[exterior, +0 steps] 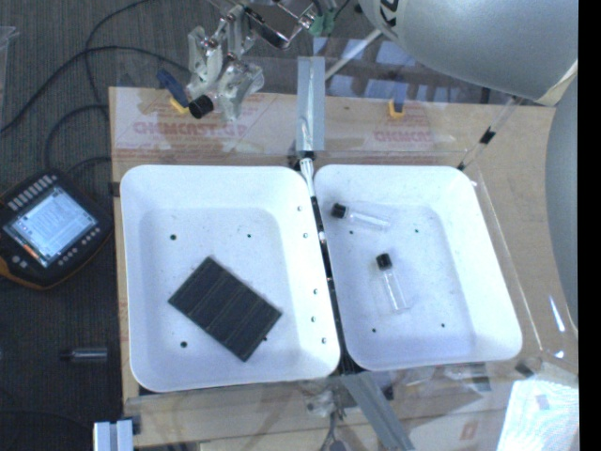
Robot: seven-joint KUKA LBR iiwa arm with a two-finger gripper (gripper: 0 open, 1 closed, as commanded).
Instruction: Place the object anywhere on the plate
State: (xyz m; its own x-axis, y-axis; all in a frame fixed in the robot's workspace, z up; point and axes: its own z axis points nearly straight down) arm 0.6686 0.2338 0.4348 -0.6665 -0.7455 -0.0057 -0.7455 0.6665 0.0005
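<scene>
1. Vials are found in the right bin (488, 252), well apart from the gripper (223, 97). The gripper is seen beyond the far edge of the left bin (141, 195), over the back strip of the worktop (423, 137).
2. The gripper is seen as a tangle of pale metal and clear parts with a small black piece at its lower left. Whether it is spread or closed cannot be told, and nothing can be made out within it.
3. Cables (122, 26) are seen running from the gripper's top and trailing off to the left over the dark floor.
4. The arm (470, 17) is cut off by the top and right edges, so only a large grey rounded body with part of its lettering is seen.
5. The first vial (392, 283), clear with a black cap, lies near the middle of the right bin with its cap towards the back. Its glass body is faint against the white.
6. The second vial (362, 217) lies near the back left corner of that bin, with its cap to the left. It is apart from the first.
7. The plate (225, 308), dark, ribbed and rectangular, lies flat and turned at a slant in the left bin.
8. A handheld pendant (47, 228) with a lit screen is seen on the floor at the left, partly cut off by the edge.
</scene>
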